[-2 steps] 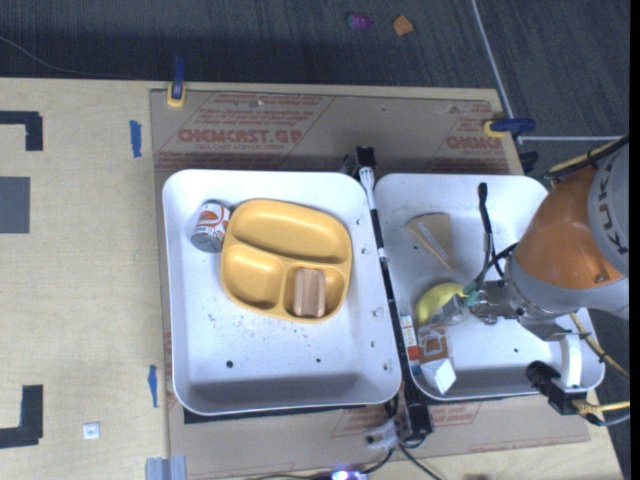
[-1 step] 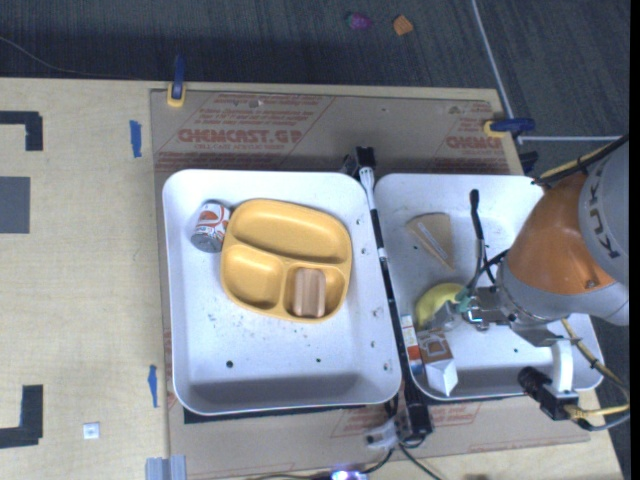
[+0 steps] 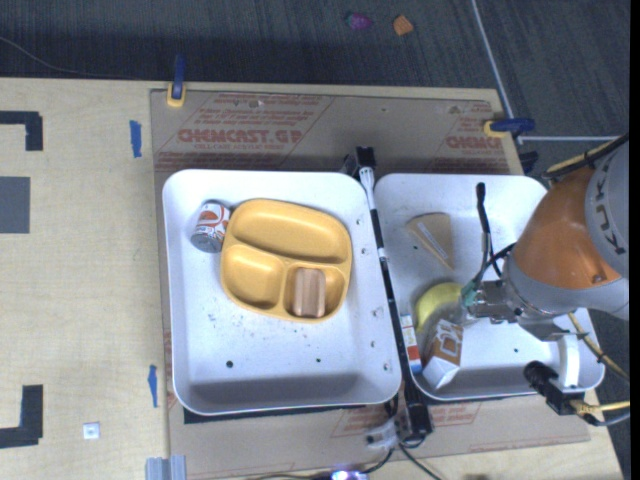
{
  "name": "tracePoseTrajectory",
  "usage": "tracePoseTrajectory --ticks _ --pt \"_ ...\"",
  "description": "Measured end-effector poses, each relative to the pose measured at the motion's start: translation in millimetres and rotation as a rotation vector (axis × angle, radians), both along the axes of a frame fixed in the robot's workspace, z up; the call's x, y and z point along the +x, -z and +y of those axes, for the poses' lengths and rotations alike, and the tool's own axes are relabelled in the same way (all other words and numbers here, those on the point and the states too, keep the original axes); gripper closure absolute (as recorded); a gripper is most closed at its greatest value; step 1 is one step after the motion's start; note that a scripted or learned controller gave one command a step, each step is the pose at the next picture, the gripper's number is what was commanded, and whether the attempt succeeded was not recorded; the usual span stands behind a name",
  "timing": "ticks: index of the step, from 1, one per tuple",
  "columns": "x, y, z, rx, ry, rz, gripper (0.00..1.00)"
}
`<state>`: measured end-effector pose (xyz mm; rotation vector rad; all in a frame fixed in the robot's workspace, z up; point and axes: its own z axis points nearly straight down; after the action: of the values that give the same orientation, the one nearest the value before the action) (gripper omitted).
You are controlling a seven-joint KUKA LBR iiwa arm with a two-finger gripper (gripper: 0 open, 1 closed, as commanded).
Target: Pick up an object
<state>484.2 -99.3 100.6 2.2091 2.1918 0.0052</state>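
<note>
Two white bins sit side by side on a brown board on the bench. The left bin (image 3: 190, 358) holds a yellow divided tray (image 3: 262, 240) lying toward its far side, with a small tan block (image 3: 307, 292) resting in the tray's near right compartment. A crushed red and white can (image 3: 209, 226) lies just beside the tray's far left edge, touching or almost touching it. The right bin (image 3: 500, 373) holds a tan wedge-shaped piece (image 3: 432, 236) near its far side, a yellow-green round fruit (image 3: 437, 303) near the middle, and a small brown and white carton (image 3: 443, 353) just in front of the fruit, tilted against the bin's near left corner. The arm (image 3: 570, 243), grey with an orange band, reaches in from the right over the right bin, and its gripper (image 3: 478, 301) is low at the right side of the fruit, very close to it or touching it. How far apart its tips stand cannot be told from this angle, and nothing can be seen held between them. A thin black cable runs up from the wrist toward the bin's far side.
</note>
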Motion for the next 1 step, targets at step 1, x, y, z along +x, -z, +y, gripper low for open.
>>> tracePoseTrajectory --ticks 1 --pt "-0.1 0.1 0.1 0.0 0.0 0.0 0.0"
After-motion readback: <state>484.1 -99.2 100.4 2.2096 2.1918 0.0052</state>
